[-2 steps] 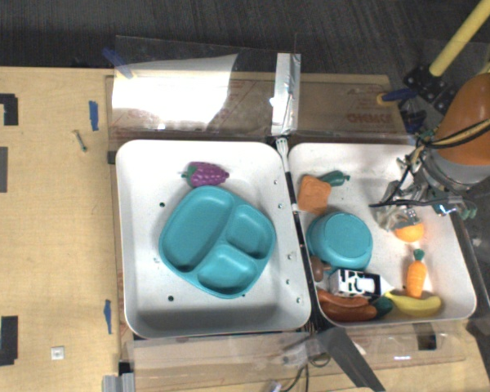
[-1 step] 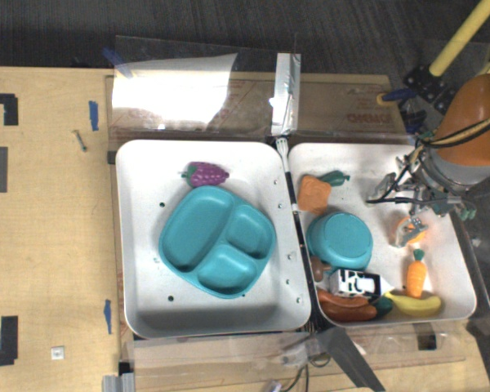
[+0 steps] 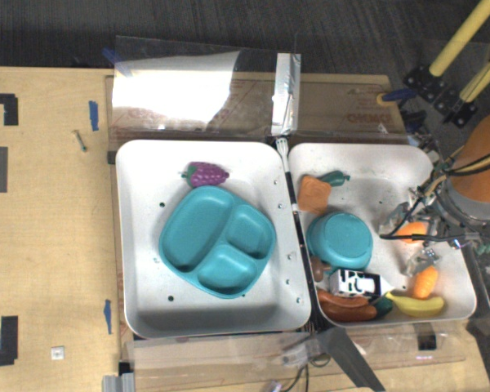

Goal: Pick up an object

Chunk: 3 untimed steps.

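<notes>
White plastic forms the two shallow bins, and the camera view looks down on both at a slant. The left bin (image 3: 139, 178) carries a teal divided plate (image 3: 218, 242) with a purple bunch of grapes (image 3: 206, 173) just beyond its far edge. The right bin (image 3: 376, 163) is the crowded one. An orange wedge (image 3: 314, 194) with a small teal piece (image 3: 335, 177) lies at the far left, and a teal bowl (image 3: 340, 239) sits in the middle. A black-and-white block (image 3: 358, 283), a reddish sausage (image 3: 345, 305) and a yellow banana (image 3: 417, 305) lie along the near wall. The grey arm with its orange band (image 3: 483, 163) reaches in from the right and brings the gripper (image 3: 415, 219) low over the right half of this bin. Cables and shadow crowd around it, so I cannot tell whether it is spread or closed. A small orange piece (image 3: 408, 231) lies right at the gripper's tip, on its near side, and I judge it the likeliest pick. Its long axis seems to run left to right across the bin, though it is partly masked and which end leads is unclear. Whether the gripper touches it cannot be made out either. Nearer the front wall is an orange carrot-like object (image 3: 425, 282), just beside the banana. It stands roughly far-to-near with its narrow end toward the gripper, and would call for a short move toward the near wall.
</notes>
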Each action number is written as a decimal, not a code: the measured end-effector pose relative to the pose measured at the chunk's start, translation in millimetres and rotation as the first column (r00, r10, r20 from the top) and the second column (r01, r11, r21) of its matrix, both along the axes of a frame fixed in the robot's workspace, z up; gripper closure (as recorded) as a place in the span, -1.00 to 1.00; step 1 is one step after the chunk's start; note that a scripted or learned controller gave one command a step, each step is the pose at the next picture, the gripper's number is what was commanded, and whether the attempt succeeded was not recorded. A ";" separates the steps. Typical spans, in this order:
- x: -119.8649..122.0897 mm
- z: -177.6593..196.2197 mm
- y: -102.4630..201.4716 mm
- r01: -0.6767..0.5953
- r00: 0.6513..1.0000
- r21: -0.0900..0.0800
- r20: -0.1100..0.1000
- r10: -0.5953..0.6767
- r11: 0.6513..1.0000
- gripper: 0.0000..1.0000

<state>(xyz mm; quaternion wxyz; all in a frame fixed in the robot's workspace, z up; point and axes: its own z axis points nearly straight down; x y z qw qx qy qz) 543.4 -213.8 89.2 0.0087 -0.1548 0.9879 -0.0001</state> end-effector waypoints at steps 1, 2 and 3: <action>11.1 -0.9 -7.6 -0.048 0.999 -0.004 -0.006 0.048 0.999 -1.00; -5.5 -0.7 -8.1 -0.107 0.994 -0.004 -0.007 0.107 0.994 -1.00; -10.2 -0.5 -2.2 -0.089 0.996 -0.005 -0.006 0.089 0.996 -1.00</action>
